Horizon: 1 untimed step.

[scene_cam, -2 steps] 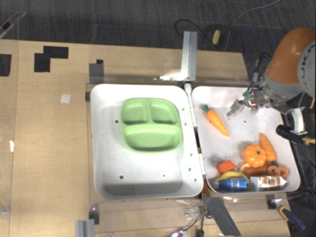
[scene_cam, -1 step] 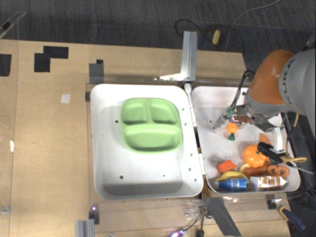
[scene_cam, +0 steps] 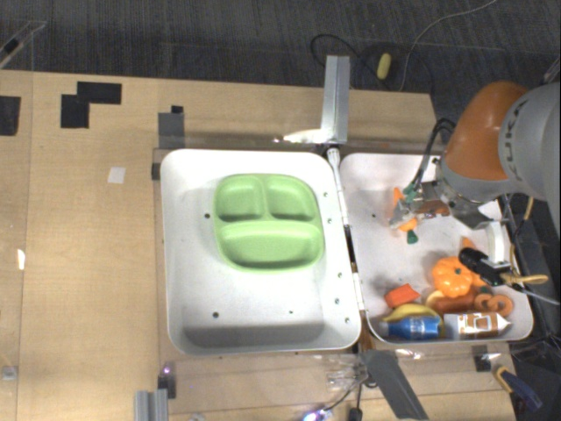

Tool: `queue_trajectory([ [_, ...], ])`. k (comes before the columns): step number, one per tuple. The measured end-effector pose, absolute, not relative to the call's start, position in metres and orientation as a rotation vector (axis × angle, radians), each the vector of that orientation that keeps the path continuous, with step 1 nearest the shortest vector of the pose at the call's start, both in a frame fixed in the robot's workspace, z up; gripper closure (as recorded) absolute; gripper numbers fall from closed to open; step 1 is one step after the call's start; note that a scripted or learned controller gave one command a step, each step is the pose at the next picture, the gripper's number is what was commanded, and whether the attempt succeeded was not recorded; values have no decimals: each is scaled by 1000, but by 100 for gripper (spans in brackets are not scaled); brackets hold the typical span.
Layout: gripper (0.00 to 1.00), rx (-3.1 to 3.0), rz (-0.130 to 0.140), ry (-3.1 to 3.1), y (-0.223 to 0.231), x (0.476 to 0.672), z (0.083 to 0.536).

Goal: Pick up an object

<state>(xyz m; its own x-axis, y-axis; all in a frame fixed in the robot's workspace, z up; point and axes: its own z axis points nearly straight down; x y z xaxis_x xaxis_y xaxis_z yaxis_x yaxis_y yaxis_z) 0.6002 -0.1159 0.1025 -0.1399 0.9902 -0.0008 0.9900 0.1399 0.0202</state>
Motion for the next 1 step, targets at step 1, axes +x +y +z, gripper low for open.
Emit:
queue_trajectory([
  [1,100,2296,7,2139,-68,624,186],
])
